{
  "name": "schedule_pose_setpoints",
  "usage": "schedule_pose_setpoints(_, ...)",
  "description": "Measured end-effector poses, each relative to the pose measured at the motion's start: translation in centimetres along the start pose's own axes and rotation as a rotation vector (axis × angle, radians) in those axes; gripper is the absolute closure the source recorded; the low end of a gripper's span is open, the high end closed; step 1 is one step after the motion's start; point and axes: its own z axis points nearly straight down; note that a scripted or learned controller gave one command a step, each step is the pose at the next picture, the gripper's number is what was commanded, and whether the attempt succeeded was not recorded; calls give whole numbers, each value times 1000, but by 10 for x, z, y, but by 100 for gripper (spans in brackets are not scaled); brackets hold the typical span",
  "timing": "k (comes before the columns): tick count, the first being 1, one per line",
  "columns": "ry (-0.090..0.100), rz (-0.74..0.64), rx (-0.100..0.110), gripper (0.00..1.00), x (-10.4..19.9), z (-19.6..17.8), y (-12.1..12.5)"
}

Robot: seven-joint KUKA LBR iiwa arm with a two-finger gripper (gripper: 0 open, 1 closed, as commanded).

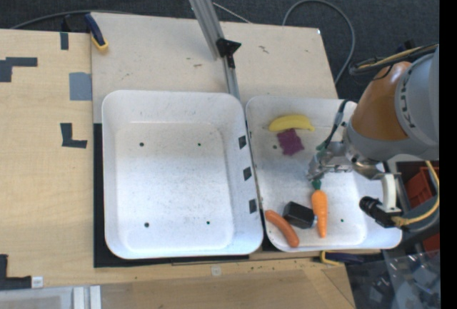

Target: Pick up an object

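The right bin (275,170) holds a yellow banana (291,123) at its far side, with a purple block (290,141) just in front of it. Nearer the front lie a carrot (320,212), a black block (298,215) and an orange-red sausage-like piece (283,228). My gripper (318,170) reaches in from the right and hangs low over the bin's right half, just above the carrot's green top. Nothing shows between its tips.
The left bin (173,172) stands beside the right one. A grey metal pole (207,15) slants from the top down to the bins' shared corner. Cables (325,11) run behind the bench. The arm's orange band (382,108) looms at the right.
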Motion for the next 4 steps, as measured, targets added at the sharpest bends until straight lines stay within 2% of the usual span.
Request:
schedule_pose_setpoints(3,-1,0,-5,100,-4,-122,0)
schedule_pose_setpoints(4,2,-6,-1,100,60,-122,-1)
